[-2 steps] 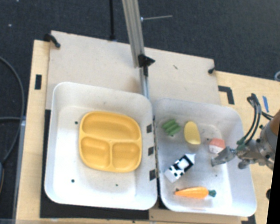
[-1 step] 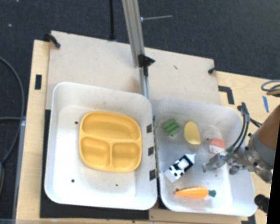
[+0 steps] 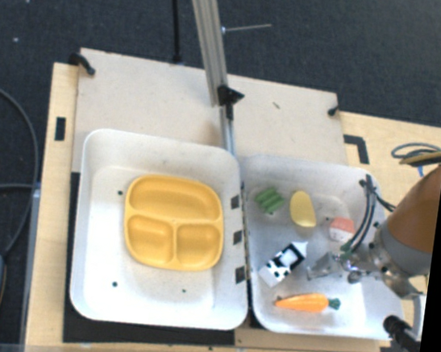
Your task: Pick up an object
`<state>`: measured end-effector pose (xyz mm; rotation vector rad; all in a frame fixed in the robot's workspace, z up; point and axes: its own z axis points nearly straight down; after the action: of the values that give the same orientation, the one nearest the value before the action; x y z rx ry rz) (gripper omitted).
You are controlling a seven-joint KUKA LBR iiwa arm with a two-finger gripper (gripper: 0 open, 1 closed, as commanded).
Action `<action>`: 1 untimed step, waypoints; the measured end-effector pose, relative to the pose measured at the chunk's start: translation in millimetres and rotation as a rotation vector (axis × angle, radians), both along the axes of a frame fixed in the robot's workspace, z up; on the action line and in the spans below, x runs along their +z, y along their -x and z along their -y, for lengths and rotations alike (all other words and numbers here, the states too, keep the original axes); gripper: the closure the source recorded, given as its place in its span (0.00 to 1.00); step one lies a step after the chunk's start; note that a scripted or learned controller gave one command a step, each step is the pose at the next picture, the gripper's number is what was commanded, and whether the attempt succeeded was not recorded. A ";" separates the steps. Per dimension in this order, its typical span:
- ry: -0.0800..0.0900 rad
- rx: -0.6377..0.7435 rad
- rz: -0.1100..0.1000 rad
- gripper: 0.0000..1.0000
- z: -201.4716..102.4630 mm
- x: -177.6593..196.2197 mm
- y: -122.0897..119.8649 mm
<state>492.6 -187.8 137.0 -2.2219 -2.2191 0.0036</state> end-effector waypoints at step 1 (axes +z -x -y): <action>0.001 -0.004 0.008 1.00 1.1 13.5 -2.5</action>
<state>495.1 -188.9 150.5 -2.2312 -2.2186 -0.0049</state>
